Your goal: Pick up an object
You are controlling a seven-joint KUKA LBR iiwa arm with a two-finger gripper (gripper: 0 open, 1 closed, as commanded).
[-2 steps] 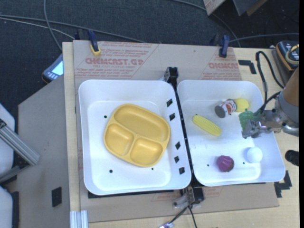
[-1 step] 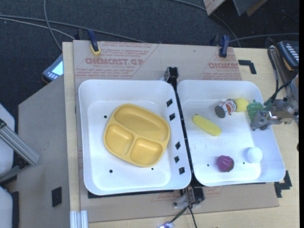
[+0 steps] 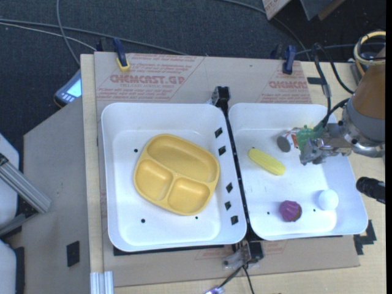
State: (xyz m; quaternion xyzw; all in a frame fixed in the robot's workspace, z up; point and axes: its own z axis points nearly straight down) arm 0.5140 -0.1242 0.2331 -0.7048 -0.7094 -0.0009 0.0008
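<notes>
In the right bin [image 3: 343,225] lie a yellow corn-shaped piece [image 3: 266,162], a purple lump [image 3: 290,210] and a white ball [image 3: 327,199]. A small grey piece [image 3: 283,143] and a green-and-orange item [image 3: 300,135] sit near the bin's back. My gripper [image 3: 310,154] hangs over the right bin, just right of the grey piece and right beside the green-and-orange item. Whether it touches either is unclear. The corn piece lies a short way to its left.
The left bin [image 3: 116,182] holds a yellow divided plate [image 3: 176,173]. A black divider with clips [image 3: 228,164] runs between the bins. Cables [image 3: 324,84] trail behind the right bin, and clamps [image 3: 121,59] hold the board at the back.
</notes>
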